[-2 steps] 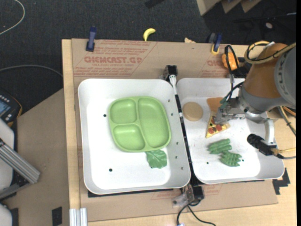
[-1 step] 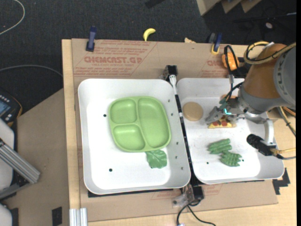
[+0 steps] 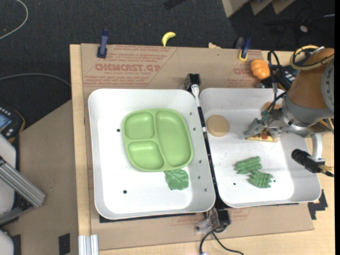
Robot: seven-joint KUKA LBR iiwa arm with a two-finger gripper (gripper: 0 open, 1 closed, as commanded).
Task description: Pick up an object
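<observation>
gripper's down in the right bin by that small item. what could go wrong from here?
1. The two-finger gripper sits over a small, flat red-and-yellow object near the right white bin's wall; being so low, it may slip from the fingers.
2. The round tan disc lies close by on the left; a sideways move could knock it.
3. The gripper hides much of the object, so any grasp is unconfirmed.

Bare bin floor (image 3: 234, 147) lies left of the gripper (image 3: 261, 132); tan disc (image 3: 218, 125) beyond, green pieces (image 3: 252, 171) below.
</observation>
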